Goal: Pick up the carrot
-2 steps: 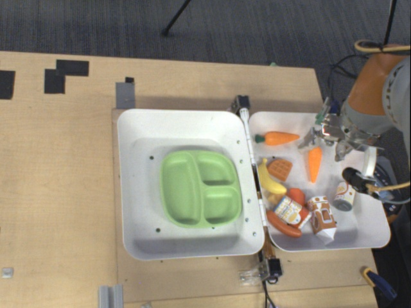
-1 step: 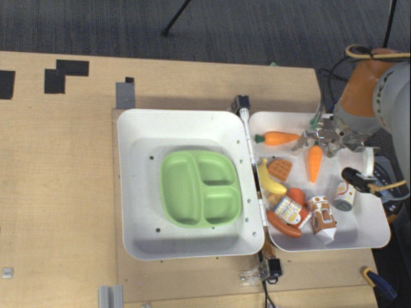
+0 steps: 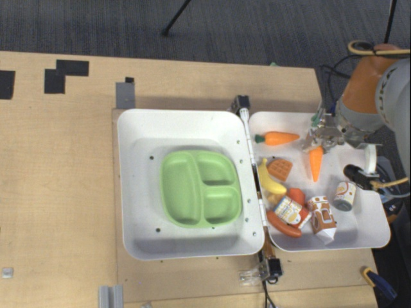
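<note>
Two carrots lie in the right bin. One carrot with a green top lies sideways near the bin's far left corner. A second, plain orange carrot points toward the front, its thick end right under my gripper. The gripper hangs over the bin's far side and touches or nearly touches that thick end. Whether the carrot is gripped is not visible from this angle.
The right bin also holds a waffle, a banana, a juice box, a red sausage, a small carton and a can. A green divided plate sits in the left bin.
</note>
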You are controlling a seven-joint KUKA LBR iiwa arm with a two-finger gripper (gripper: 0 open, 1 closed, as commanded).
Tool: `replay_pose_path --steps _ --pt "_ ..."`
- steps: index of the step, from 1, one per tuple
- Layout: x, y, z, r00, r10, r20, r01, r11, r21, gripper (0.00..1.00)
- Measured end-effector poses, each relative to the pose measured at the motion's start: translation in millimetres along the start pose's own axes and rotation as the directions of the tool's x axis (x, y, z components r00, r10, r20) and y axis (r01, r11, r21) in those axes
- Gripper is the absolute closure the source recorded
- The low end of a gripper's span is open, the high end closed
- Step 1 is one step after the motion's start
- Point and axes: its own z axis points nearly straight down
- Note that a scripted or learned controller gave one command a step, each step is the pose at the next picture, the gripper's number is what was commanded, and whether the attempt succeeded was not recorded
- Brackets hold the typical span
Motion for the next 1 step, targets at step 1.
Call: replay_pose_path --steps 1 --pt "53.1 26.3 -101.7 0.958 0.286 0.0 -0.286 0.958 0.003 1.0"
